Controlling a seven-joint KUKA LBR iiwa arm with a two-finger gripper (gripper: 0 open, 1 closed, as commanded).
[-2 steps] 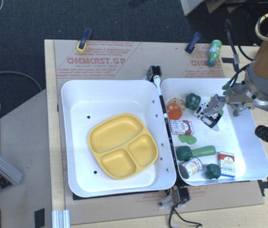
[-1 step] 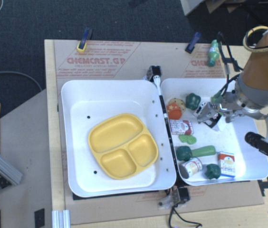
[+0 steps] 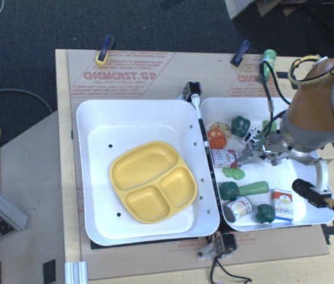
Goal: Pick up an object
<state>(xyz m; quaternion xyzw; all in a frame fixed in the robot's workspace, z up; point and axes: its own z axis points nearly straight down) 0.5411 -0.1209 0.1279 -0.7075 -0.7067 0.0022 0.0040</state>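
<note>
Small objects (image 3: 238, 185) lie in the right bin (image 3: 309, 218) beneath the fingers (image 3: 251, 152); their state is unclear.

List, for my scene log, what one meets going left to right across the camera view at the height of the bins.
Left bin → yellow divided tray → right bin with small green cylinder → small red and white box → grey and orange arm.

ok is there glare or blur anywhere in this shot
Camera view: the left bin is bright but its rim stays readable, the yellow tray shows soft highlights, and the small items in the right bin are soft and hard to tell apart near the gripper.
</note>
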